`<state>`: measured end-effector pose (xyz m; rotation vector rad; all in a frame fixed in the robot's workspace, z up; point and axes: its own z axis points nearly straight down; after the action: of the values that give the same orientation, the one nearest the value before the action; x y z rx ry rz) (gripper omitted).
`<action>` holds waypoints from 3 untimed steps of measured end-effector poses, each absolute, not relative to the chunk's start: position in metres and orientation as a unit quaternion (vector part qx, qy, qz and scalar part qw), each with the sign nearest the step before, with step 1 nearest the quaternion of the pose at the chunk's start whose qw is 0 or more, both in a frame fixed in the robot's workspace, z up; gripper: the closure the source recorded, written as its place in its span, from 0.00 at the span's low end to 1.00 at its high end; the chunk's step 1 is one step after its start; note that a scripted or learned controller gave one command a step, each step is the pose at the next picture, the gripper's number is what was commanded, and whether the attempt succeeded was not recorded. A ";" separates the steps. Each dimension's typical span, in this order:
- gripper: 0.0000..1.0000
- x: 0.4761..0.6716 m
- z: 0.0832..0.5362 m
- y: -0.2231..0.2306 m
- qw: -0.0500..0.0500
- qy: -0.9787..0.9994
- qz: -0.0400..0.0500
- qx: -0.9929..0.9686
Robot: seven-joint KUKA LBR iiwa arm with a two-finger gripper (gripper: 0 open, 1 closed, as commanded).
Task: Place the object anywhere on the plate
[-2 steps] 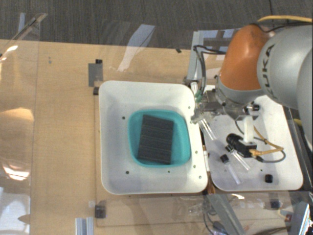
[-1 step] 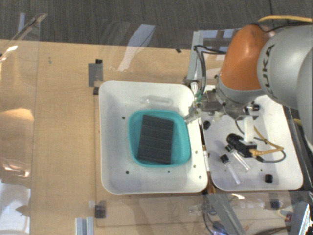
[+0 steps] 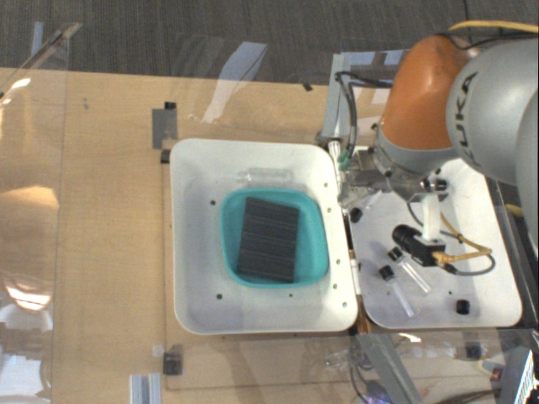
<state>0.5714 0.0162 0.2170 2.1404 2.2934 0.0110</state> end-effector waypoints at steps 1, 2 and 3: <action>1.00 0.582 0.185 0.063 0.001 0.782 0.002 0.623; 0.00 0.582 0.185 0.063 0.001 0.782 0.002 0.624; 0.00 0.557 0.313 0.029 0.004 0.786 0.004 0.618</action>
<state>0.5567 0.0293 0.3130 1.9365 2.4631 0.0118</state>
